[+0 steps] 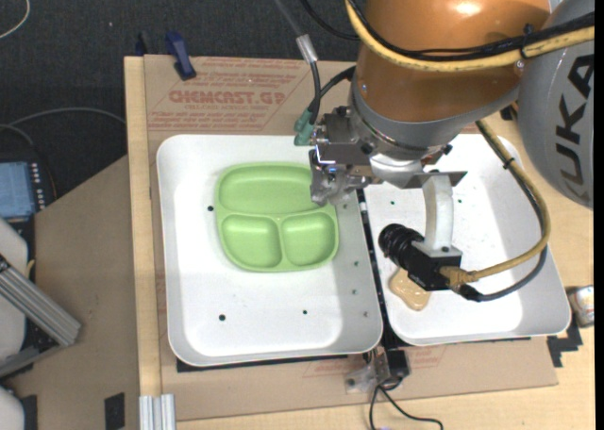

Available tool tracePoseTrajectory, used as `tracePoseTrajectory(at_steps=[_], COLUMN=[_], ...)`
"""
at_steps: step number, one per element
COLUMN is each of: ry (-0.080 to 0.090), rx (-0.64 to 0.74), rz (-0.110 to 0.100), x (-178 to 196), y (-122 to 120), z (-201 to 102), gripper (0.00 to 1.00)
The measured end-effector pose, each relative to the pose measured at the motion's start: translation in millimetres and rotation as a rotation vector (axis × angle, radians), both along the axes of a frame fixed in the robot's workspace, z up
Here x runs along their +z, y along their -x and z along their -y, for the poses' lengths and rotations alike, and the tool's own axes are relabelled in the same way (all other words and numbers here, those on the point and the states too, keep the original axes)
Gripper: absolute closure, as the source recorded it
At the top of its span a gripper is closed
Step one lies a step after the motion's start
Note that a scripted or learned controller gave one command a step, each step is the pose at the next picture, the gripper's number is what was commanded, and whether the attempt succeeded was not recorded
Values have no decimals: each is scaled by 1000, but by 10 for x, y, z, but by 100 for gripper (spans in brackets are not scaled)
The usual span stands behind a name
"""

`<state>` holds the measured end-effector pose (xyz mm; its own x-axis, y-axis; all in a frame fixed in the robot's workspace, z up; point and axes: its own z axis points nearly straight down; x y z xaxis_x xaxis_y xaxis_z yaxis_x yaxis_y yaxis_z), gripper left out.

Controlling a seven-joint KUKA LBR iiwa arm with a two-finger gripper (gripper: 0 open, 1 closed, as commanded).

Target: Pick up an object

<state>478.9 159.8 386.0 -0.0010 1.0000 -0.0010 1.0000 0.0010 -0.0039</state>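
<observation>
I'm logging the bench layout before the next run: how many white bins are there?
2. The left bin holds a green divided plate. The right bin sits beside it, touching along the middle; the arm covers much of it, so things there may be hidden.

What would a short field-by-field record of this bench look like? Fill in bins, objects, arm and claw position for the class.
bins: two shallow white bins side by side, left bin and right bin
left bin contents: green divided tray with three compartments
right bin contents: small tan object, partly covered by the arm's black fitting
arm: grey with orange band, reaching in from the right
claw: claw over the tray's right edge, near the divide between bins
claw grip: cannot tell
</observation>
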Motion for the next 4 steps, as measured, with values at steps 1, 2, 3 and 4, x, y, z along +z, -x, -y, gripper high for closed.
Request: tracePoseTrajectory(at_steps=[1, 2, 3, 4], ry=[1, -4, 0, -1], rx=[-9, 7, -7, -9], rz=[-1, 7, -1, 21], x=[-253, -42, -237, 927], y=[-2, 0, -2, -27], z=[704, -87, 521, 1211], gripper=[100, 100, 100, 100])
